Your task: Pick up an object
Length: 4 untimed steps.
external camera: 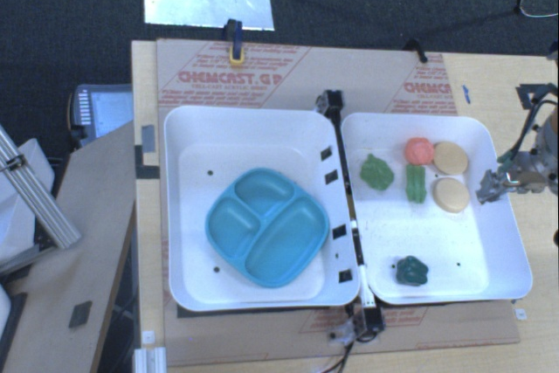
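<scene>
Blue divided plate (265, 225) in left white bin (188, 144), right bin (502, 262) holding green, red, tan and dark green toy foods, gripper (491, 185) at its right rim beside tan round piece (452, 195), finger spread unclear, nothing visibly held

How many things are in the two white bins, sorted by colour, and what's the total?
Green: 3, light green piece, green piece, dark green piece
Tan: 2, upper tan round, lower tan round
Red-orange: 1, red-orange piece
Blue: 1, divided blue plate
Total: 7
</scene>
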Motion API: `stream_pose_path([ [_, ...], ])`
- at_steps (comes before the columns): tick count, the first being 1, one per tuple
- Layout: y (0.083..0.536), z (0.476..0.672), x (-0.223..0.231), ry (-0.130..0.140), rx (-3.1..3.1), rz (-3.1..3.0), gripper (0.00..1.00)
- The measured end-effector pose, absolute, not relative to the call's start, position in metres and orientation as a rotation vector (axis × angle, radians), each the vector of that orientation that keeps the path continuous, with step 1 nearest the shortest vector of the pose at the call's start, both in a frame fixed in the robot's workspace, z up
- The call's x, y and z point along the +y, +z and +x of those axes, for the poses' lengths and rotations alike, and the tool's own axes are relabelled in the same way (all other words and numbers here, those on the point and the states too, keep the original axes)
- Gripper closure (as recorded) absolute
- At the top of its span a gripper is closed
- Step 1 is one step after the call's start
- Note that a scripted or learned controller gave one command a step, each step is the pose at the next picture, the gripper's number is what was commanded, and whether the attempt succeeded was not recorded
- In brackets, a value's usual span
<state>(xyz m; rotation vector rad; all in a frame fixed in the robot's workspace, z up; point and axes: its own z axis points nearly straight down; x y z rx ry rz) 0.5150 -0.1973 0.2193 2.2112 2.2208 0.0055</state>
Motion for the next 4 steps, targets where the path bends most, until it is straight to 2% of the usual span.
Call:
stream_pose_path([
  [1,0.228,0.517,-0.144,0.006,2.231,2.21,1.0],
  [2,0.222,0.529,-0.1,0.004,2.231,2.211,1.0],
  [4,0.232,0.549,0.022,0.006,2.234,2.209,1.0],
])
